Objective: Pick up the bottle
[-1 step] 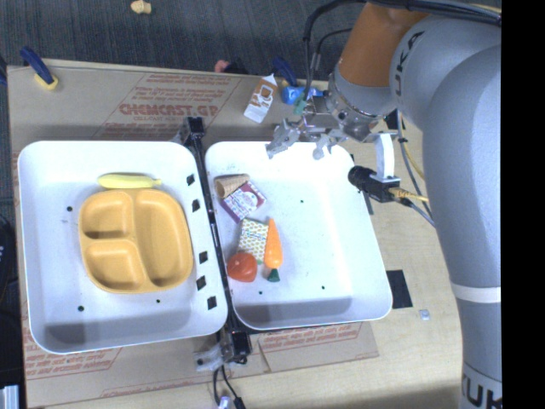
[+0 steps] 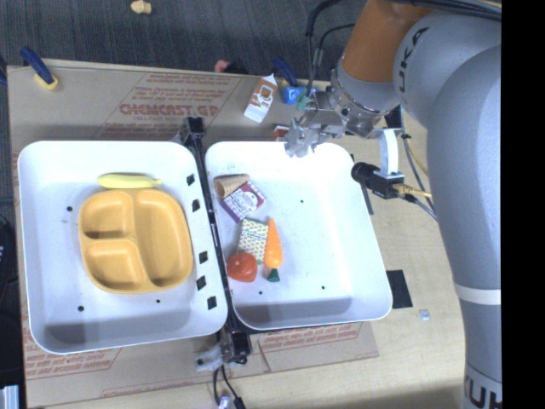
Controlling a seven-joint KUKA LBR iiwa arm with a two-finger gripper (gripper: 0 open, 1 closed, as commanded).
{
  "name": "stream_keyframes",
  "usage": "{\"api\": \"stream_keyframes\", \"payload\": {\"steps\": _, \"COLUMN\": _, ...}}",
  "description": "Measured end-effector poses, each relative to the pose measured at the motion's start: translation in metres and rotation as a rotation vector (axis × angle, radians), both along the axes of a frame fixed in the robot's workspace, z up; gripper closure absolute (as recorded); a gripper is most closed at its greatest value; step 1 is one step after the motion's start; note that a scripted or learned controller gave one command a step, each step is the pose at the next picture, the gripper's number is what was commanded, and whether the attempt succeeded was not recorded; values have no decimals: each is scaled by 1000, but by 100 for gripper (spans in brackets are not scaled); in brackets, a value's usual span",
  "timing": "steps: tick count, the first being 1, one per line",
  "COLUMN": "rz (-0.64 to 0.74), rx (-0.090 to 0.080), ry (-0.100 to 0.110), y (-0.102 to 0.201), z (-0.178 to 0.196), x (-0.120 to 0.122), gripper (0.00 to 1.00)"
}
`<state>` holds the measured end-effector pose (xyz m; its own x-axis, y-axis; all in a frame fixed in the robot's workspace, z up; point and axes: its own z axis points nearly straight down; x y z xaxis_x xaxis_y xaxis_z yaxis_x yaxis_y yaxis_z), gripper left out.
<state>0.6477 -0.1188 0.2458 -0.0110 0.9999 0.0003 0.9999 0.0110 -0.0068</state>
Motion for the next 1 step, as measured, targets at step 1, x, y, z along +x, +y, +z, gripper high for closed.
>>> {"api": "stream_keyframes", "payload": {"steps": 1, "rz": 173, "rx": 1, "ry": -2, "y": 41, "z": -55, "x": -63, "gripper": 100}}
